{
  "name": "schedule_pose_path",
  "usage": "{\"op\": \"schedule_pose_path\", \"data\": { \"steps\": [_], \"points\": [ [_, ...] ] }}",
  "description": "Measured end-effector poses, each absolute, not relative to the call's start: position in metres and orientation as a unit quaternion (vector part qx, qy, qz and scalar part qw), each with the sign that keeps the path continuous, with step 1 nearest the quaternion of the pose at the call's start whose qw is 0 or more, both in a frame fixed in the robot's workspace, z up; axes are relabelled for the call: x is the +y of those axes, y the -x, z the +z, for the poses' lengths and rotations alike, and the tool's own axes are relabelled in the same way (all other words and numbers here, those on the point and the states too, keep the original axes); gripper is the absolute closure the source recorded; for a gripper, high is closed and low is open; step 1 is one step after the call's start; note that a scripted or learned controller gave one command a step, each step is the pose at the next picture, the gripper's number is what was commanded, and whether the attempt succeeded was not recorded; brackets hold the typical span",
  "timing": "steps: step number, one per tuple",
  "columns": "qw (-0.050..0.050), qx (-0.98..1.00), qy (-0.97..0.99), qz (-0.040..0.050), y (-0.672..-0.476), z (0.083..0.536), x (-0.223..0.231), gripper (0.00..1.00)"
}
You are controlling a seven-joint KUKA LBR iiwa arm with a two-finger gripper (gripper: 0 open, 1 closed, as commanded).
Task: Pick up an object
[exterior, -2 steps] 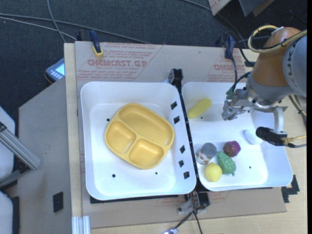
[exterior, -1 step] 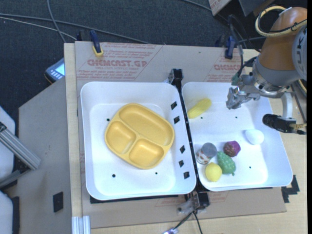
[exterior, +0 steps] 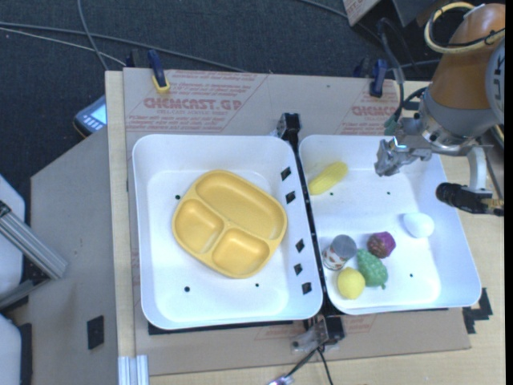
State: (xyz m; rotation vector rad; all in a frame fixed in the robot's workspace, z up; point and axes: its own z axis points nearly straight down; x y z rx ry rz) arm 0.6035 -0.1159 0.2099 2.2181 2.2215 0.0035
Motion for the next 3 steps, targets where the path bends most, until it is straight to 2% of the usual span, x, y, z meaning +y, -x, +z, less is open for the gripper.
{"op": "schedule_pose_path", "data": {
  "steps": [1, 3],
  "points": [
    [-0.001, 0.709, -0.705, 0.0011, -0.597, 0.223, -0.060, 1.00],
    [-0.001, 0.709, -0.705, 0.0005, -0.604, 0.216, 0.040, 1.00]
  ]
}}
